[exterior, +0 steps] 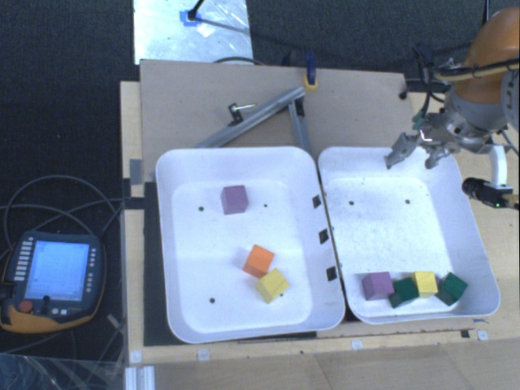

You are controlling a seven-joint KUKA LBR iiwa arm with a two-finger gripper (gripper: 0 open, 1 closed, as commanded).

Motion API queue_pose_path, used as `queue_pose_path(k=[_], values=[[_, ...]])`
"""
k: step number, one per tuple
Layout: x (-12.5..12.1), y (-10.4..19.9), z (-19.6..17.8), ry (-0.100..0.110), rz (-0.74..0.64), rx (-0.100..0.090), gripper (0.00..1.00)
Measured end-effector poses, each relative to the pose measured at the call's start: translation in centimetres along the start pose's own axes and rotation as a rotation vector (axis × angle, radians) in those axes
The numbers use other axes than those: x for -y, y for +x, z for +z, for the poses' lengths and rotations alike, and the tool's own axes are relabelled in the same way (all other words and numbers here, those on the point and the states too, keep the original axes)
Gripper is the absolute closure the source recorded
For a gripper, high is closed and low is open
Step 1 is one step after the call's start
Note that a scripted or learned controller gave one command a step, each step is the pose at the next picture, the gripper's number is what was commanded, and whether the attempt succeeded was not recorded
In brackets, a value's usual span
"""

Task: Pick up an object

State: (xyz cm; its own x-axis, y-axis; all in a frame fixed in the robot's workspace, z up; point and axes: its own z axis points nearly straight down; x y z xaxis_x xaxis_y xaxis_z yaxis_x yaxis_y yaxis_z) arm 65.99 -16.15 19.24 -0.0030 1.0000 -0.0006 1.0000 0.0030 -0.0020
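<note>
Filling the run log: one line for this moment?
gripper: open, holding nothing, above right bin far edge | left bin: three blocks | right bin: four blocks along near wall

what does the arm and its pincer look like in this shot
The arm has a rounded orange section above a grey metallic wrist. Thin dark cables loop around the wrist and trail off beside it. The pincer is grey metal with two slim, angular fingers. A white bracket with a small black cylindrical part hangs beside the wrist.

The arm reaches in from the far right, orange band uppermost, its gripper point(415, 155) hanging with 2 fingers spread apart, holding nothing.
</note>
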Motion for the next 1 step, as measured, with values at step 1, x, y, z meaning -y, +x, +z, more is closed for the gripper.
queue_pose_path(k=[1], values=[[-0.43, 0.47, 4.32, 0.000, -0.002, 0.000, 0.00]])
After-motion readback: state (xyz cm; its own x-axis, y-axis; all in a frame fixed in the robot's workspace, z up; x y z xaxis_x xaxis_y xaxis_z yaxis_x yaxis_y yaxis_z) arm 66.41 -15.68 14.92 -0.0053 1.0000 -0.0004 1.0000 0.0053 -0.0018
